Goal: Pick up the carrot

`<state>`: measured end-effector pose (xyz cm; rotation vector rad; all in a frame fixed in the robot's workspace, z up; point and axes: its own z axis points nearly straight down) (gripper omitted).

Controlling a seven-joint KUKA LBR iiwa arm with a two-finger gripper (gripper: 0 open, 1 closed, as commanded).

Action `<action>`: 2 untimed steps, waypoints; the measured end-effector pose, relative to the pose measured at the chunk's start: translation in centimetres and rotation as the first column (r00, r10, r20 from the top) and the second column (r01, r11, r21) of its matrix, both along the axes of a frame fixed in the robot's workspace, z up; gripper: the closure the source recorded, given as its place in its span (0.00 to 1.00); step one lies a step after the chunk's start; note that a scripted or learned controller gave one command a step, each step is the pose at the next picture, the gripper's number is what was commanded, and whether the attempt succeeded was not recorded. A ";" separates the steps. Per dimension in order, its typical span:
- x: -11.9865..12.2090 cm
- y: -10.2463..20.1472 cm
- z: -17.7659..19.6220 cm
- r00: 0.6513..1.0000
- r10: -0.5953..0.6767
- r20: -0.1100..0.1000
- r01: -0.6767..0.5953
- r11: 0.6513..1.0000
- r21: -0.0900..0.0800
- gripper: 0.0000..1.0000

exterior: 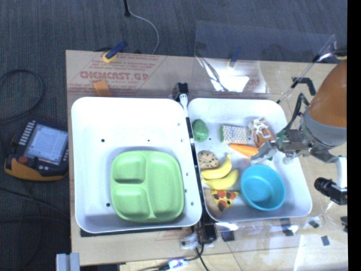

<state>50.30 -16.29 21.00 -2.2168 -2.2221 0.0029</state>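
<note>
The orange carrot point(243, 149) lies in the middle of the right bin point(242, 107), pointing left, just above the blue bowl point(262, 188). My gripper point(266, 152) comes in from the right and sits low at the carrot's right end, over the bowl's upper rim. It hides the thick end of the carrot. The arm's grey wrist and orange band rise behind it at the right edge.
Around the carrot in the right bin are a green round fruit point(199, 130), a cracker packet point(233, 133), a brown pastry point(262, 131), a cookie point(207, 160), bananas point(220, 175) and a pizza slice point(221, 199). The left bin point(113, 123) holds a green divided plate point(148, 185).
</note>
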 end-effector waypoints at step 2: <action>12.6 -1.3 -12.1 0.904 -0.426 0.015 0.427 0.904 -0.002 0.00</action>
